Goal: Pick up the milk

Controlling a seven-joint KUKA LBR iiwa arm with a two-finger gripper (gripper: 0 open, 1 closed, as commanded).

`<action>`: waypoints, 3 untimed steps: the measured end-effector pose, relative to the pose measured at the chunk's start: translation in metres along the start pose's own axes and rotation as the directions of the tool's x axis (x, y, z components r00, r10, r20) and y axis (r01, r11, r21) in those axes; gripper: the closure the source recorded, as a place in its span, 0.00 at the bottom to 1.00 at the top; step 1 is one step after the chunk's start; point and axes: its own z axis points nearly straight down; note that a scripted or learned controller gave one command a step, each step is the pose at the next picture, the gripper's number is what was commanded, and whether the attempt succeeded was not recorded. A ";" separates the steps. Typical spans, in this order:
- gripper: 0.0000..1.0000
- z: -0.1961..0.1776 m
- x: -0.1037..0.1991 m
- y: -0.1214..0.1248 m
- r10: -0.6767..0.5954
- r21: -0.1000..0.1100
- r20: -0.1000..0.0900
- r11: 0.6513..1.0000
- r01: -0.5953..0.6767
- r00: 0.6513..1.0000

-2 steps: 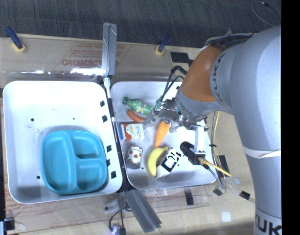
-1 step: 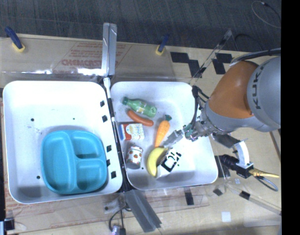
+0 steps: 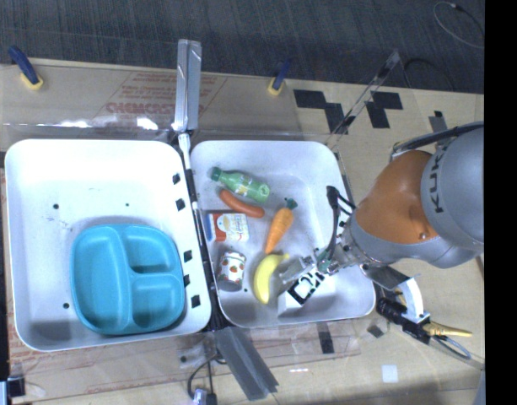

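The milk [image 3: 230, 224] is a small white carton with an orange-red label, lying in the right bin [image 3: 321, 159] near its left wall. My gripper [image 3: 297, 283] is low in the same bin near the front wall, right beside a yellow banana [image 3: 264, 278]. It sits well to the right of the milk and nearer the front, apart from it. Nothing from the bin is visibly held in it.
The right bin also holds a green bottle [image 3: 240, 184], a red sausage [image 3: 241, 203], a carrot [image 3: 277, 229] and a small white-and-brown cup [image 3: 232, 266] just in front of the milk. The left bin [image 3: 39, 175] holds a blue divided plate [image 3: 127, 277].
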 end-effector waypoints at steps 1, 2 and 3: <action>1.00 -0.012 -0.001 0.003 -0.005 -0.006 0.004 1.000 0.005 1.000; 1.00 -0.105 0.024 0.007 0.481 0.004 0.000 0.877 -0.481 0.877; 0.00 -0.105 0.024 0.007 0.481 0.004 0.000 0.877 -0.481 0.877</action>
